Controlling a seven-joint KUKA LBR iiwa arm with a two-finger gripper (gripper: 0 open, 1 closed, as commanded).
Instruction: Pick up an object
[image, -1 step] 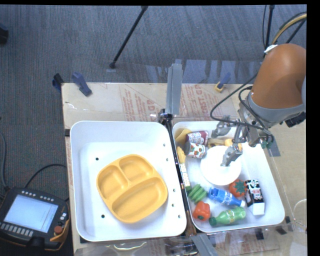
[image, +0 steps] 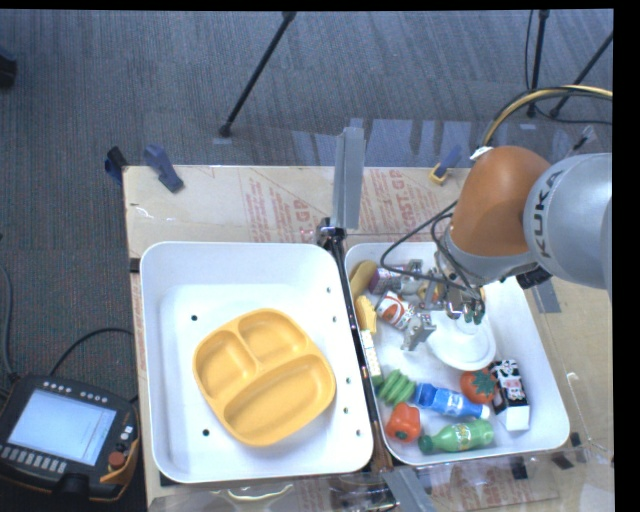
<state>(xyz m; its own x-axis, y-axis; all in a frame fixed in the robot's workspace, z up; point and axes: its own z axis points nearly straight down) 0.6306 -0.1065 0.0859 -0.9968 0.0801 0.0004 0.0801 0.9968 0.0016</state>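
The gripper (image: 425, 318) hangs over the upper middle of the right bin (image: 545, 365); whether it is closed cannot be told. A small red-and-white can (image: 395, 310) lies just left of it, long axis slanting toward lower right. The blue bottle (image: 447, 401) lies nearly horizontal lower down, among crowded toys.

the arm (image: 560, 215) runs off the right edge; beneath the gripper (image: 425, 322), the red-and-white object (image: 393, 310) is too small to identify.
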